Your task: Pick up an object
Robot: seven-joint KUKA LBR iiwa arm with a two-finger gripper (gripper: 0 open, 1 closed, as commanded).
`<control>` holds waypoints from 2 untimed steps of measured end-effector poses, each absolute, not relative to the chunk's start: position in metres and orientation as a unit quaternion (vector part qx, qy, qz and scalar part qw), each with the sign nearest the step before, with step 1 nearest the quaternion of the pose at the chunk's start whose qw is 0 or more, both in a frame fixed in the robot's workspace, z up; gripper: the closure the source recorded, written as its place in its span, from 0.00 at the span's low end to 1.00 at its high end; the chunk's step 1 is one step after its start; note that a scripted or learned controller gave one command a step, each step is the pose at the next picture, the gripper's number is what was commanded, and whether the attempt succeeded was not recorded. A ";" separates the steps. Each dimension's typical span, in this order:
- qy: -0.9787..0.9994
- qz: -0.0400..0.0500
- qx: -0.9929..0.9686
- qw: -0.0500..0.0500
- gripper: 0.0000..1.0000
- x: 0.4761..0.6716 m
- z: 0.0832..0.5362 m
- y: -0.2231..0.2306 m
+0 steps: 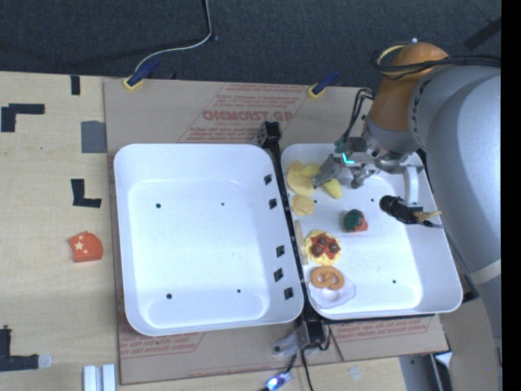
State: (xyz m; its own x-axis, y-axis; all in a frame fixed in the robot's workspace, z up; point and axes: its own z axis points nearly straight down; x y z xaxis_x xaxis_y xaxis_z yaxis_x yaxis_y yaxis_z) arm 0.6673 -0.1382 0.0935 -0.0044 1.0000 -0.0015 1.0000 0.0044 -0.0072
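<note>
In the right bin (407, 279) lie several small toy foods. A pale yellow piece (300, 176) sits by the bin's left wall, a brighter yellow piece (333, 189) lies next to it, and a small yellow lump (303, 204) lies below them. My gripper (341, 176) hangs low at the bin's upper left, just above the bright yellow piece, its fingers spread and nothing between them. A red and green strawberry-like toy (353, 221) lies to its lower right.
A round yellow toy with red dots (323, 247) and a pretzel-shaped toy (328, 279) lie near the right bin's front left. The left bin (195, 243) stands beside it. A red toy (87, 247) lies on the bench far left, outside the bins.
</note>
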 end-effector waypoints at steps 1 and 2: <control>-0.709 0.004 -0.705 0.003 1.00 0.667 0.103 -0.138; -0.707 -0.001 -0.707 -0.002 1.00 0.669 0.171 -0.157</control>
State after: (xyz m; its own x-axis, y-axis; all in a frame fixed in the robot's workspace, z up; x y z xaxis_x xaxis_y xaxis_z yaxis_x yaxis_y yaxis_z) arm 0.6692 -0.1571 0.1714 -0.0005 1.0000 -0.0018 1.0000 0.0005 0.0043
